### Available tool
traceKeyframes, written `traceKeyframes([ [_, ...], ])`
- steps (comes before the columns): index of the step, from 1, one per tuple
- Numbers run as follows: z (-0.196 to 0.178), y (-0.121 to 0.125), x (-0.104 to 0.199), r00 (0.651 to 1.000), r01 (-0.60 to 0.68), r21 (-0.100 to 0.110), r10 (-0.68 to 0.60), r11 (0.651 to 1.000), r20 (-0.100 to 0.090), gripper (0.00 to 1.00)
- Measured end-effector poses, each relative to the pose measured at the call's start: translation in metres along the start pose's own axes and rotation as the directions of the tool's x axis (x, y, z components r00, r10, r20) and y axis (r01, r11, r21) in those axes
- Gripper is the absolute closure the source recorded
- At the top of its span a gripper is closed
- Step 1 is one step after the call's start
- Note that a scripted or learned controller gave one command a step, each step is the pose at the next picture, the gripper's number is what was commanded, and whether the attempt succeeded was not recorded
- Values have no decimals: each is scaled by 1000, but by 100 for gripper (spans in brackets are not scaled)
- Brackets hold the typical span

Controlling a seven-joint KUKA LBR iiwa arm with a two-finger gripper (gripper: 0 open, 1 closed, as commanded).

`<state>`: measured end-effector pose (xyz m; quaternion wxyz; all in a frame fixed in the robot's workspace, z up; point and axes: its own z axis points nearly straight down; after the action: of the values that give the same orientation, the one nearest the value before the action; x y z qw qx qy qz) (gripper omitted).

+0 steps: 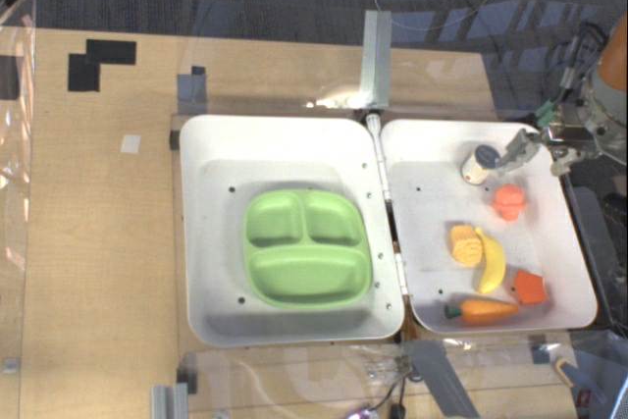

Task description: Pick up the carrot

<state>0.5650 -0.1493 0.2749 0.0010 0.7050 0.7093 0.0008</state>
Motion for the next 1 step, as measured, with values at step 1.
traceKeyframes([
  [1,180,-10,14,986,-169,-2,169,986,-1,0],
])
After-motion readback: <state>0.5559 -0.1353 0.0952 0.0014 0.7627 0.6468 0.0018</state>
